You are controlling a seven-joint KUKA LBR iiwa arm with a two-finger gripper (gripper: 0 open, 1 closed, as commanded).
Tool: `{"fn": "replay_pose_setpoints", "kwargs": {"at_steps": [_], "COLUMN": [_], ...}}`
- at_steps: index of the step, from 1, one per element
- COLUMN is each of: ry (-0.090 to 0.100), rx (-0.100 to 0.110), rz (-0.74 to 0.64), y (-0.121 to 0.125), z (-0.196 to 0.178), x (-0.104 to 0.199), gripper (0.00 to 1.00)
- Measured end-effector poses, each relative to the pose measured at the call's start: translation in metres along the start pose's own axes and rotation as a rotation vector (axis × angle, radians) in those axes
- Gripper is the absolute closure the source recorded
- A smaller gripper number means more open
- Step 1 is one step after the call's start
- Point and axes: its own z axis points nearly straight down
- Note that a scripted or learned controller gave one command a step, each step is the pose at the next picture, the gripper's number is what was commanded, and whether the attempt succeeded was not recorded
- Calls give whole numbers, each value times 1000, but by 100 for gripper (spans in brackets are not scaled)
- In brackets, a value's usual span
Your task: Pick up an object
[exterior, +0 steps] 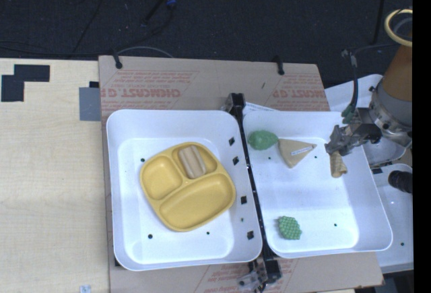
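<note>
The gripper (339, 145) hangs over the far right part of the right bin (377, 217), close to its right wall. A small tan piece (337, 165) shows directly under the fingertips, with its long axis running roughly from the far side to the near side of the bin. Its top end seems to sit between the fingers, so I judge that the gripper is closed on it, though the view is not sharp enough to be fully sure. Whether the piece is already lifted from the bin floor I cannot tell.

The other things in this bin lie to the left of the gripper. The beige wedge (294, 150) is the nearest, just beside it, with its point turned to the right wall. The green rounded object (262, 140) lies further left, near the far left corner. The green textured ball (289, 227) sits well apart, near the near edge.

In the left bin (128, 231) a yellow divided plate (187, 185) holds a tan sausage-like piece (194, 161) in its far right compartment.

If the hold is good, the coming move is probably a straight lift.
</note>
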Motion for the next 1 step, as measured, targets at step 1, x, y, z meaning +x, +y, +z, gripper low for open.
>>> {"fn": "replay_pose_setpoints", "kwargs": {"at_steps": [1], "ry": [1], "rx": [5], "rz": [-1], "y": [0], "z": [-3], "x": [0], "gripper": [100]}}
